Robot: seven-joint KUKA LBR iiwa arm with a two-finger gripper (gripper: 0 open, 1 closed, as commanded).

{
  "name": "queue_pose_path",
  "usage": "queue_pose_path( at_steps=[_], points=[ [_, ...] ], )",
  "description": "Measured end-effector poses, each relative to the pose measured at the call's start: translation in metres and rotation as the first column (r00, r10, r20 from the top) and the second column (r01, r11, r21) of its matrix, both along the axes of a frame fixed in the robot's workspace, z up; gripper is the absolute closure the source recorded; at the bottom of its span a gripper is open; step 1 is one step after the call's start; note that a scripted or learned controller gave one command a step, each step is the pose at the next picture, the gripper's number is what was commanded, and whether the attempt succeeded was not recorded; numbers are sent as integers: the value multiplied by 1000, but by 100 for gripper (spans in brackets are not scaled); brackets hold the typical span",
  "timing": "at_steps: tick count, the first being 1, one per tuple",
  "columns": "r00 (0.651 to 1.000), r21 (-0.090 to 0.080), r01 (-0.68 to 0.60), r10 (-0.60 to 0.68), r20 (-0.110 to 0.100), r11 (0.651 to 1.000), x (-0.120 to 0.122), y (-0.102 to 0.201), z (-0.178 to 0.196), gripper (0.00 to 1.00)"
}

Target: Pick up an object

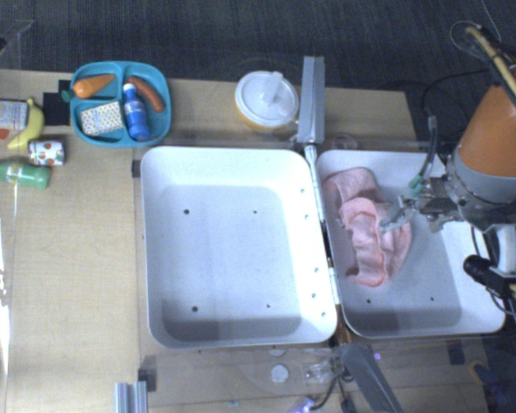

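The robot's claw (402, 215), its grip state impossible to tell, hovers at the edge of a crumpled pink cloth (367, 236) in the right bin (430, 312), apparently approaching; next it must close and lift.

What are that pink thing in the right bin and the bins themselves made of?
The pink thing looks like soft cloth, matte, judging by its folds and limp, rumpled outline. The two bins look like hard white plastic, smooth with a slight sheen, rounded corners and moulded rims.
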State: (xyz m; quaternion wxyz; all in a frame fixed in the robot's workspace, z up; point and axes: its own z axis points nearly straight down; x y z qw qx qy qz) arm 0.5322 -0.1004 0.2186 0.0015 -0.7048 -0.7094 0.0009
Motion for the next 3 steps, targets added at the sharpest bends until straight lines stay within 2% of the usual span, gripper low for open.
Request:
queue_pose_path(
  at_steps=[1, 2, 3],
  points=[
    [996, -1, -85, 85, 6, 996, 19, 14, -125, 0],
    [991, -5, -134, 134, 16, 991, 98, 6, -130, 0],
    [996, -1, 91, -91, 3, 996, 84, -35, -85, 0]
  ],
)
